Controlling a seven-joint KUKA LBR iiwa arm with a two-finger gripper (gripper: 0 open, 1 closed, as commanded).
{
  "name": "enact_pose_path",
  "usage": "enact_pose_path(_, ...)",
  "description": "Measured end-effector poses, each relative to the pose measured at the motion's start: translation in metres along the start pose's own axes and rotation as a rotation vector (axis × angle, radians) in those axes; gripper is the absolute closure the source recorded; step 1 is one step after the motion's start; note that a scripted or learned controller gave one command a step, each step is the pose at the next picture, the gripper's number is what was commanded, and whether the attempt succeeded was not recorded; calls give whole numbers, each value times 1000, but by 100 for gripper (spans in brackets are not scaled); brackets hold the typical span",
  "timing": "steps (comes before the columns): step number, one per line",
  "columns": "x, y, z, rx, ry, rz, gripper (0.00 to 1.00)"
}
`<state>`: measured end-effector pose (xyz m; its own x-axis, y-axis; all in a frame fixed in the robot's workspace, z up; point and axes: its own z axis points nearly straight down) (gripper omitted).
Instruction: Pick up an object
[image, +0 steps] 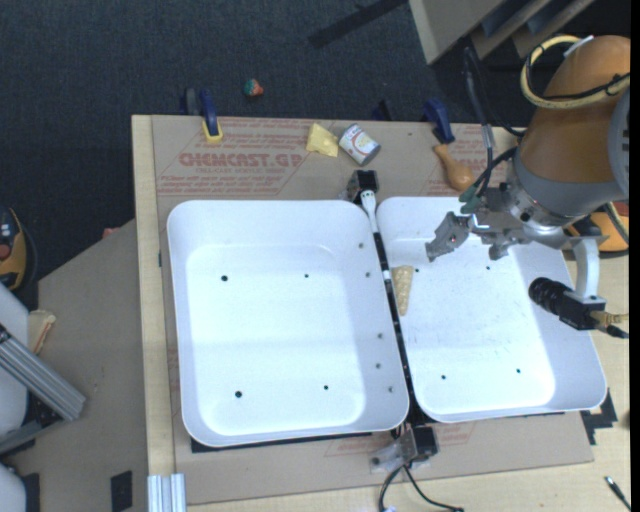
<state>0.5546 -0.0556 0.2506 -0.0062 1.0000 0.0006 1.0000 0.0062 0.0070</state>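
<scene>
Right bin (500, 390): shallow white tray on the right of the bench; holds one pale tan, cone-shaped piece and the arm's working end.
Cone-shaped piece (402, 289): lies on the floor of the right bin, hard against its left wall, beside the dark divider between the two trays. The only loose object inside a tray, so the likely target.
Left bin (200, 300): shallow white tray on the left; only small dark dots on its floor.
Arm (570, 120): grey with orange upper part, reaching in from the right over the far half of the right bin.
Gripper (447, 240): over the far part of the right bin, right of and farther back than the cone-shaped piece, apart from it. Nothing is seen between its fingers; whether the fingers are open or closed cannot be told from this angle.
Bench clutter: yellow wedge (322, 141), small white box (359, 144) and orange-tan item (455, 165) on the cardboard at the far edge, outside both trays.
Task progress: no object lifted; judged to be at the approach stage.
Left to do: move over the piece, descend, close on it, raise it.
</scene>
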Motion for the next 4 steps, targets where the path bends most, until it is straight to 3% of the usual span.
enact_pose_path(1, 23, -28, -140, -4, -1, 2, 0)
enact_pose_path(2, 21, -27, -145, 1, -2, 5, 100)
enact_pose_path(3, 20, -37, -295, -14, -2, 5, 100)
enact_pose_path(4, 66, -77, -149, 23, 0, 3, 100)
